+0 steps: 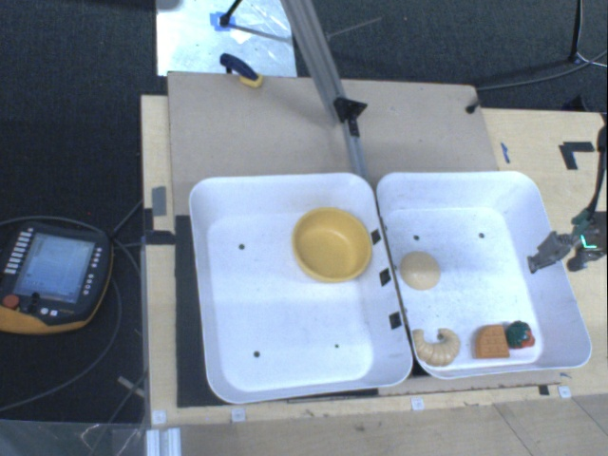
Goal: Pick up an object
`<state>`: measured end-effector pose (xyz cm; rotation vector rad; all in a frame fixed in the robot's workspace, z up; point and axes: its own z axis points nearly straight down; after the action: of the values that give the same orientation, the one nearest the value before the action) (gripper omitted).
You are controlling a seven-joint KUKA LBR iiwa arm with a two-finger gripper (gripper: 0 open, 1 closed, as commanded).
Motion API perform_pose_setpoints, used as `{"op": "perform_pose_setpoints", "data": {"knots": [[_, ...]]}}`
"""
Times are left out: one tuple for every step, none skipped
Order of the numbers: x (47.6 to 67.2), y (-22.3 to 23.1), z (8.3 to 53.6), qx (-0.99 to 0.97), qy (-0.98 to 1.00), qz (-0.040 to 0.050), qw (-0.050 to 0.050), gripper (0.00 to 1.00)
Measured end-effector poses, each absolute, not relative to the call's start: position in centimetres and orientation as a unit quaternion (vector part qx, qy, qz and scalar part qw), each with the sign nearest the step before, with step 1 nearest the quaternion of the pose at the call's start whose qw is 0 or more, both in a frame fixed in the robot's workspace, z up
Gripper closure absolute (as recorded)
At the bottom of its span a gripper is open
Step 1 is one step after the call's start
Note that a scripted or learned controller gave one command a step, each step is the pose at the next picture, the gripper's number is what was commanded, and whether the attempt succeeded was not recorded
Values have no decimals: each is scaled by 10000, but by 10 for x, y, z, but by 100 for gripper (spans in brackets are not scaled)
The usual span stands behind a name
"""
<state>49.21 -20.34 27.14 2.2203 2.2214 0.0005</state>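
White plastic dominates the camera view: two shallow bins sit side by side on the bench, rims touching at the centre seam, prob. so an object can go from one to the other w/o a long carry. The left bin (228, 350) holds one thing, a yellow bowl (332, 243), upright, near its upper right corner and just beside the seam. The right bin (456, 193) holds the rest: a pale round lump (419, 270) toward its left-centre, a curled cream-coloured piece (437, 346) near the lower left wall, and an orange block (491, 341) touching a small dark red-and-green item (519, 333) along the lower wall. All lie loose and apart enough for a top-down approach, except the orange/dark pair, which crowd each other.

The gripper (553, 251) shows at the right edge, over the right bin's right rim, above the bin, nothing visibly between its tips. It's too small and blurred to say if open or closed.

Judgement: pick not yet begun; any object in either bin is a candidate. Nearest ones are in the right bin; the round lump looks easiest, isolated, though it may roll. A handheld controller (52, 274) rests on the floor to the left, cable trailing, out of the work area.
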Motion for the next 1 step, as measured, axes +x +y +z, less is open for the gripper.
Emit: {"op": "perform_pose_setpoints", "data": {"knots": [[492,-203,271,7069,7073,2,4,0]]}}
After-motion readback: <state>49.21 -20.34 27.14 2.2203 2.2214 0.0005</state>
